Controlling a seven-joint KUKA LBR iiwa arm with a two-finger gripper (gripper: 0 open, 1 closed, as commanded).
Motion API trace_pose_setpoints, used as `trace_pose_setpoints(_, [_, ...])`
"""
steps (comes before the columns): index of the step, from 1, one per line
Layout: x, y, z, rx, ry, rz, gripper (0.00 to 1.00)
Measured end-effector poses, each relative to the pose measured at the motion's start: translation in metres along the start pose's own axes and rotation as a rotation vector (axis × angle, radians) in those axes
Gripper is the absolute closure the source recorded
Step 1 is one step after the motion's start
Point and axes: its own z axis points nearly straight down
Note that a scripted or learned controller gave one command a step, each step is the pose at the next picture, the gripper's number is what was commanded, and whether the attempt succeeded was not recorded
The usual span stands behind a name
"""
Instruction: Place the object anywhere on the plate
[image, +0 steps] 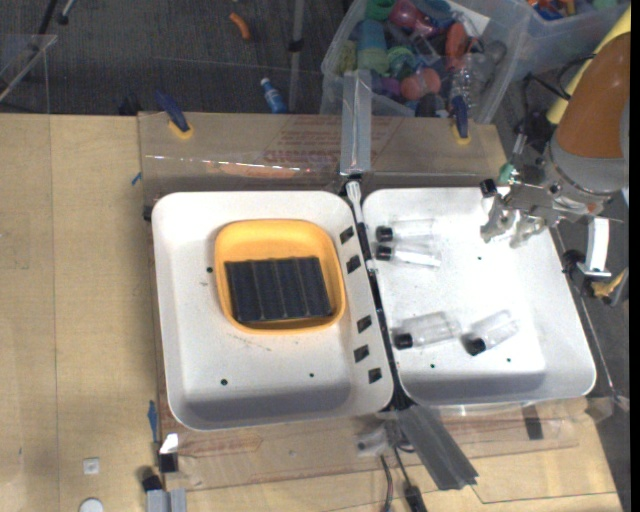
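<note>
Vials of clear plastic with black caps, three in all, lie on their sides in the right bin (560, 300): one (405, 244) near the divider at the top, two (425, 331) (490, 332) lower down, so none is on the plate yet and, by my judgement, the whole pick and carry is left to do. Across the divider, the left bin (180, 350) holds the plate (277, 236), a rounded orange dish with a dark ribbed insert. Over the right bin's upper right corner hangs the gripper (512, 228); whether it is spread or closed cannot be told, and nothing is seen between its fingers.
</note>
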Motion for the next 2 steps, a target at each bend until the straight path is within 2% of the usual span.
trace_pose_setpoints(1, [0.0,0.0,0.0,0.0,0.0,0.0,0.0])
trace_pose_setpoints(2, [-0.03,0.039,0.023,-0.003,0.0,-0.145,0.0])
